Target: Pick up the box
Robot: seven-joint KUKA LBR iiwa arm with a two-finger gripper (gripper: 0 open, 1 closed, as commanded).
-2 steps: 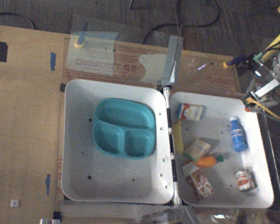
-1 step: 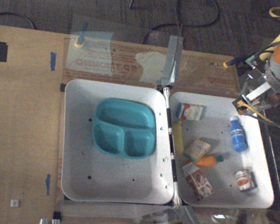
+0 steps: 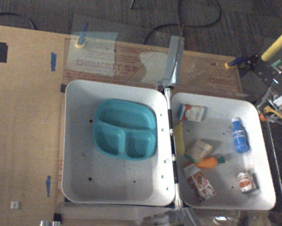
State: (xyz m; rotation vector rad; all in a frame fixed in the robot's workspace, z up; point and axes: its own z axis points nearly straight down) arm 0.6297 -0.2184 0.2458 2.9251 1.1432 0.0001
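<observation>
Red-and-white box (image 3: 201, 185) lies flat by the right bin's (image 3: 226, 188) front-left corner, long axis slanting front-right; my gripper's state I cannot tell.

Looking like a robotics lab/test cell: two white bins (image 3: 73, 178) sitting side by side on a plywood bench (image 3: 18, 121) w/ blue tape marks (image 3: 52, 62), black cables (image 3: 198, 10) trailing over grey carpet at far side, toy groceries lying in right bin (image 3: 260, 197).
</observation>
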